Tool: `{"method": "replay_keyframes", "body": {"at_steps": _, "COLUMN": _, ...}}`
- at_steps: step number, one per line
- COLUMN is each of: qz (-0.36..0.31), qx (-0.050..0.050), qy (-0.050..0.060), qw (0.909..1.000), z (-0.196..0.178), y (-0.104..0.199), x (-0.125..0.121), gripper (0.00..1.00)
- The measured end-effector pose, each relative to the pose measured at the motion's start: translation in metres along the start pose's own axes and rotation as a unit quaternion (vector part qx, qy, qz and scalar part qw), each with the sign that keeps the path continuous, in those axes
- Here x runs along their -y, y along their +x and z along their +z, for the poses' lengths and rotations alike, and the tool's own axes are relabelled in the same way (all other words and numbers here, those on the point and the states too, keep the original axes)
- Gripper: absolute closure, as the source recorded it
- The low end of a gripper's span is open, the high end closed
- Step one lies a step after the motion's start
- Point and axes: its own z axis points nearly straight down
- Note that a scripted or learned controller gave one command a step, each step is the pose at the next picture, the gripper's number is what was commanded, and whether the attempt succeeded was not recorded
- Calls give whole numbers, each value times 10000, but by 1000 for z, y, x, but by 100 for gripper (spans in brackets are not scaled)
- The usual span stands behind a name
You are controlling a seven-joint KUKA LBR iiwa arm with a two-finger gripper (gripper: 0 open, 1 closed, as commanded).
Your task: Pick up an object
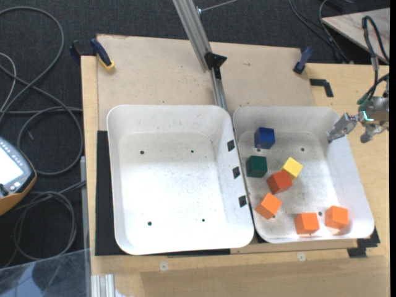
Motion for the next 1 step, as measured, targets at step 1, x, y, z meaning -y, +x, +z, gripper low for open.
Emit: {"method": "replay_keyframes", "body": {"at_steps": 1, "qz": -6, "qx": 7, "qy": -19, "qw": 10000, "z": -2, "y": 0, "x": -1, "gripper": 0}}
